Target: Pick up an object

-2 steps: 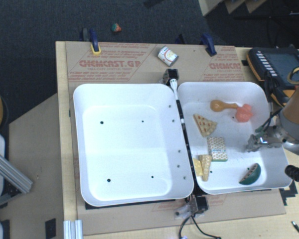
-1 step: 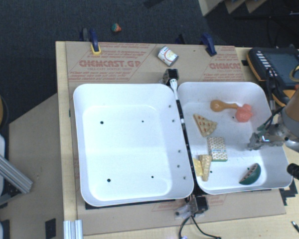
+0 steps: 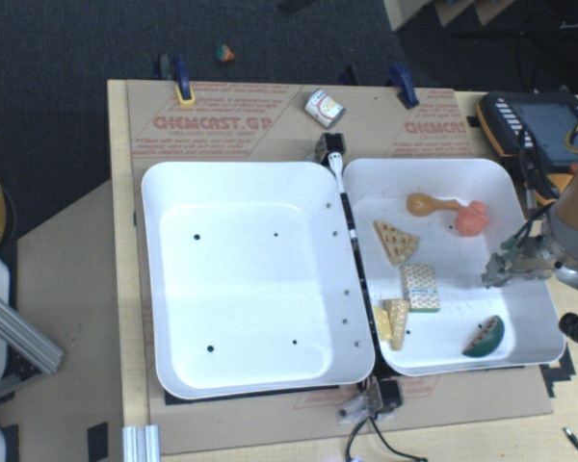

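Observation:
My gripper [image 3: 504, 269] hangs low over the right side of the right bin [image 3: 366, 186], reaching in from the right edge. Nothing shows between it and the bin floor. To its upper left lie a pink round toy [image 3: 472, 218] and an orange spoon-like piece [image 3: 432, 204]. A tan waffle triangle [image 3: 397, 241] lies further left. A pale green-and-white square cracker [image 3: 421, 287] sits left of the gripper, with a yellow wedge [image 3: 394, 321] below it. A green watermelon slice [image 3: 484, 338] rests near the bin's front right corner, below the gripper.
The left bin [image 3: 159, 186] adjoins the right one along a black hinge strip [image 3: 347, 224]. A small white box [image 3: 324, 108] and two blue clamps [image 3: 182, 73] sit on the board behind the bins. A black and orange device [image 3: 530, 121] stands at the back right.

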Controlling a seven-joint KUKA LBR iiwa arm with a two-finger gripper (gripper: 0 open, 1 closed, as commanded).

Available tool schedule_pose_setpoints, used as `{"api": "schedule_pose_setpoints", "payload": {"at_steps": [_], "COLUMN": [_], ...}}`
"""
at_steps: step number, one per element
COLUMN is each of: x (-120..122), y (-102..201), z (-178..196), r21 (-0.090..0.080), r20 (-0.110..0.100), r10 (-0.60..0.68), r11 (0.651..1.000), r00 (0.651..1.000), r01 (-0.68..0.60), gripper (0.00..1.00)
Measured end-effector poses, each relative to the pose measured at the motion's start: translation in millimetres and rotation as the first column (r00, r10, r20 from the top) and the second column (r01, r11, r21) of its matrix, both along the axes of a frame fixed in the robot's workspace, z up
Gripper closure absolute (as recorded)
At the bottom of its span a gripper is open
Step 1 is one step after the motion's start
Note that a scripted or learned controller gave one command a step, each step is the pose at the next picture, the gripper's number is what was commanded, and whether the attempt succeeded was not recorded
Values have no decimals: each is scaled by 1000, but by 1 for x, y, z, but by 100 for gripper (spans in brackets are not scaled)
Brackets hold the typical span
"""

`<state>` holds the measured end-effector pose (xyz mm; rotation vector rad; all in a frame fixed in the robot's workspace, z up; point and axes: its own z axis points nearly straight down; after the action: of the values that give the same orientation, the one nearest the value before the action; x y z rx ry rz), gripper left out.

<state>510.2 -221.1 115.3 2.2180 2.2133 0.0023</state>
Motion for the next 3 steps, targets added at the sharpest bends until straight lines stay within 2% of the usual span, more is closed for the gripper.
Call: {"api": "schedule_pose_setpoints", "payload": {"at_steps": [3], "x": [2], "y": [-1], "z": [30], "r21": [-4], "r20": [8], "r10": [-1], "r11": [1000], "r00": [1000], "r01": [1], "gripper": [100]}}
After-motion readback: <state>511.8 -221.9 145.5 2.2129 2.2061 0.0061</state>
